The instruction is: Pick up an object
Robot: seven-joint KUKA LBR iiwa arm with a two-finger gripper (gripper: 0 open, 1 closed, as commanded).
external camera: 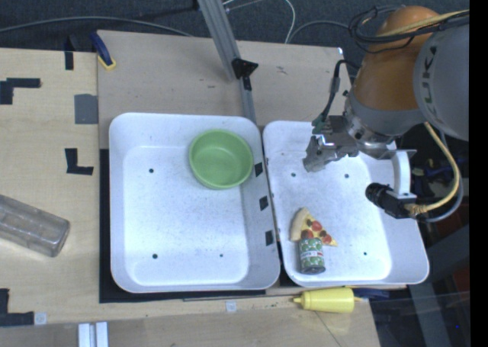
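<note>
Hovering over the upper part of the right bin (pixel 381 261), my pincer (pixel 316 159) carries nothing; how far it stands open I cannot tell from this angle. Nearest candidates lie toward the bin's front: a pizza-slice toy (pixel 311 226) touching a small dark bottle (pixel 311 254). Procedure, as I judge it: travel forward, centre over one item only, descend squarely, close across its narrow width. The green bowl (pixel 221 159) sits in the left bin (pixel 137 208), further off.

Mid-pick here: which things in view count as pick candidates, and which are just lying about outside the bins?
Job: gripper; pizza slice and small can in the right bin; green bowl in the left bin.
Lying about: yellow bottle, clear tumbler, blue clamp.
</note>
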